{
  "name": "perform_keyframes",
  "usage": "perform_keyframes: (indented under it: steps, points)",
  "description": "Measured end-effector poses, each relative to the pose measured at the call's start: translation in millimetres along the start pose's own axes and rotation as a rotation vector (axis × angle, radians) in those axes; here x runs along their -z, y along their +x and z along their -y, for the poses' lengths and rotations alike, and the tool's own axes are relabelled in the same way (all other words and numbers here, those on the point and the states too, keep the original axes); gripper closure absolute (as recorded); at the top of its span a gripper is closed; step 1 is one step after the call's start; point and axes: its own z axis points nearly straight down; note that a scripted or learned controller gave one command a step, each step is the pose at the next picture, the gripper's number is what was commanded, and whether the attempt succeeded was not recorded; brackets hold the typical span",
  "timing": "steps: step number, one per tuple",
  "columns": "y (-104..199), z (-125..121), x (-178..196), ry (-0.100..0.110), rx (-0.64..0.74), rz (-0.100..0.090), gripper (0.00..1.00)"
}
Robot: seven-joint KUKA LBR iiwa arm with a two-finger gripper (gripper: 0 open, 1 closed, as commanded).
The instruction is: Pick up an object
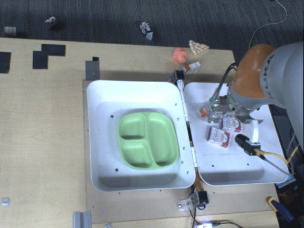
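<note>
One pincer (219,109) hangs low in the upper middle of the right bin (228,171), at the end of the grey arm (285,75) that enters from the frame's right. Its metal parts are too cluttered to tell whether it is open or closed, and nothing can be seen held in it. Just left of it lies a small orange-red piece (204,112). Just below and to its right lie two red-and-white packets, the upper packet (231,123) and the lower packet (218,136), close together on the bin floor. The left bin (100,108) holds a green three-compartment plate (147,139). Above the bins, on the bench, sit a pink ball (179,55) and a toy pizza slice (198,47).
</note>
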Motion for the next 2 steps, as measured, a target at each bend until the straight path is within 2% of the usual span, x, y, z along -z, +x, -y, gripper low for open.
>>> perform_keyframes:
  steps: [1, 2]
  points:
    - [0.0, 0.1, -0.1, 0.0, 0.0, 0.0, 0.0]
    - [0.7, -1.5, 10.9, -0.004, 0.001, 0.0, 1.0]
